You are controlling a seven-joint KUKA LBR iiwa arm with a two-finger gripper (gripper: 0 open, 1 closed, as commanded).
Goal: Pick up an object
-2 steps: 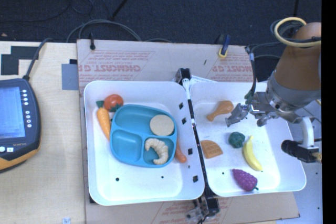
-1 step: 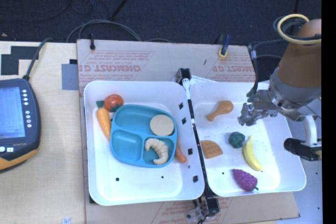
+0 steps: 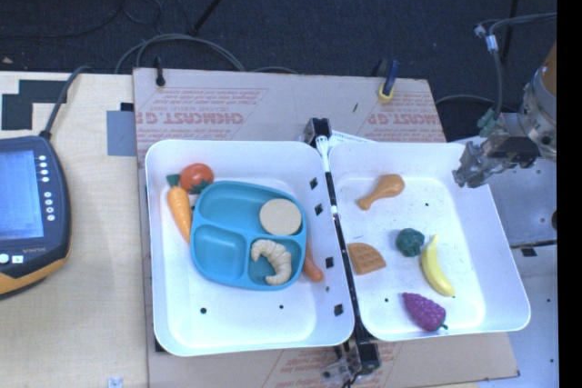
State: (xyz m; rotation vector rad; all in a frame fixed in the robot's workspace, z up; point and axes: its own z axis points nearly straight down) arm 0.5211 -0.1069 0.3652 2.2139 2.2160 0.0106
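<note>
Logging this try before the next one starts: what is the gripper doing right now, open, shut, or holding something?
Gripper: cannot be told whether open or shut; nothing visibly held. It sits over the right bin's far right rim.

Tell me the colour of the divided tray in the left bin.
The divided tray is blue, as the camera view shows clearly.

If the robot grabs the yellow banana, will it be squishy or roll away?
The banana looks like a smooth, shiny plastic toy, so it is probably stiff and light, not squishy. Its glossy skin might slip between the gripper's fingers. It lies flat on its curved side in the right bin, so it would more likely spin or slide than roll.
</note>
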